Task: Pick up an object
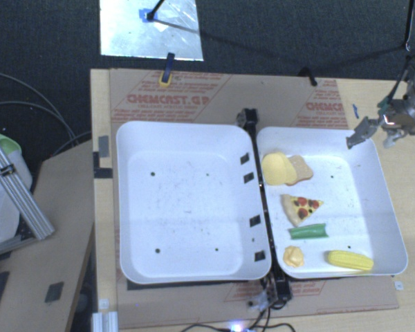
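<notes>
In the right bin [383, 200] lie several toy foods. A yellow rounded piece [277, 168] rests against a tan bread slice [303, 169] near the bin's back left. Below them are a pizza slice [301, 208], a green pod [308, 232], a small yellow lump [293, 256] and a corn cob [349, 259]. My gripper [373, 133] hangs over the bin's back right corner, well away from the food. Its fingers stand open and spread, with nothing between them.
The left bin [135, 206] sits beside the right one, with a black divider strip [257, 185] between them. Both stand on a cardboard sheet [194, 95]. A metal plate [149, 19] lies behind the bench, and an aluminium frame [14, 185] stands at the left.
</notes>
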Controlling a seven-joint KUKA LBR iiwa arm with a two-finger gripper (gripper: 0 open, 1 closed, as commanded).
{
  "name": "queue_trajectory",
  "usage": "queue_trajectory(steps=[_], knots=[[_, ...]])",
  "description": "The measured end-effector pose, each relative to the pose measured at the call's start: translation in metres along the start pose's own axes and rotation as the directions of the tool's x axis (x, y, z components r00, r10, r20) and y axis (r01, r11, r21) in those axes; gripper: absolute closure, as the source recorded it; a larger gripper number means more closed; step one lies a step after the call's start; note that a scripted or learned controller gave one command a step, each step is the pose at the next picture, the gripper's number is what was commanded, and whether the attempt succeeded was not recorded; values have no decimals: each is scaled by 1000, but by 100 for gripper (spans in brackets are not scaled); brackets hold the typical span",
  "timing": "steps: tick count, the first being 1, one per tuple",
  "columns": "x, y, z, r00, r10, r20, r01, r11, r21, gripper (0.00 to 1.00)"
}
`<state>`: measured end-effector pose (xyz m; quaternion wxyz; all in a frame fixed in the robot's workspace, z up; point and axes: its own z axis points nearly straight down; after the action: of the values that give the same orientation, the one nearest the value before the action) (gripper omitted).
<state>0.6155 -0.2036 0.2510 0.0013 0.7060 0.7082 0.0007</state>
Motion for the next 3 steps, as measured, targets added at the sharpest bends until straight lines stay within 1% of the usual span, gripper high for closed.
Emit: queue_trajectory(steps=[1,2,3], knots=[[-2,-10,150,1000,2,-3,-2,1000,9,0],[47,5,164,1000,-4,0,4,1000,-3,0],[97,-47,162,1000,-2,1,2,1000,-7,0]])
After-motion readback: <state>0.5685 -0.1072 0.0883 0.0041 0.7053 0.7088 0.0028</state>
